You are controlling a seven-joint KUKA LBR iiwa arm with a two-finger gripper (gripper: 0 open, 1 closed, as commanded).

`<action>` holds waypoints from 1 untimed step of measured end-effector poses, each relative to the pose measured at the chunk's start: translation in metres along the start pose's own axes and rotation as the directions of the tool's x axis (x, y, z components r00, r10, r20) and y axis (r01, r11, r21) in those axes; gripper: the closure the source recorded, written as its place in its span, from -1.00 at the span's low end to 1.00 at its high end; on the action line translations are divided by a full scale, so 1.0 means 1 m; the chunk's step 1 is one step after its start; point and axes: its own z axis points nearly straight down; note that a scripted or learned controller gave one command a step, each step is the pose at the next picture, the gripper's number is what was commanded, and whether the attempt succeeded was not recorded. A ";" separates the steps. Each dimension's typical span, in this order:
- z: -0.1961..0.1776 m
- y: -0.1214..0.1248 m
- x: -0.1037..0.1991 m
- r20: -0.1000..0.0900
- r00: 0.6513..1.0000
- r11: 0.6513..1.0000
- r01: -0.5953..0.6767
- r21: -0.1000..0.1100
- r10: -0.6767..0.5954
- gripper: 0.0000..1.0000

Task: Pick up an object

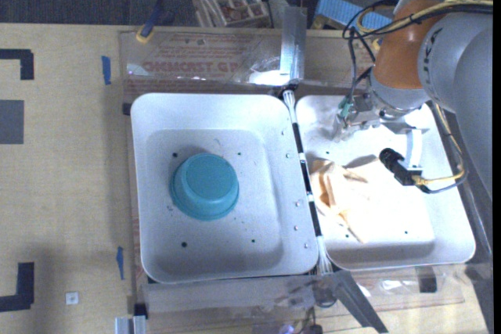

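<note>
**Hand low in the right bin, nothing picked yet**

Hand (350, 115) sits at the far-left corner of the right bin (450, 242), low near its floor, below the orange band of the arm (438, 51). Whether it is open or closed cannot be told from this angle, and nothing can be seen in its hold.

Nearest candidates for picking are some pale tan pieces (335, 195) lying against the left wall of that same bin, a little nearer the camera than the hand; their shapes are washed out and hard to separate. A teal bowl (205, 185) sits upside down in the middle of the left bin (153, 117), well apart from the hand.

By my reading, the task is in its reaching stage, with no grasp made. The next move likely calls for shifting toward the tan pieces, settling over one, and closing on it before lifting.

A black part on a cable (398, 167) hangs from the arm over the bin, close to the pieces. The wall between the bins crowds the pieces and may hinder a grip.
</note>
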 end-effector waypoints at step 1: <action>0.000 0.000 0.000 0.000 1.000 1.000 0.000 0.000 0.000 -1.00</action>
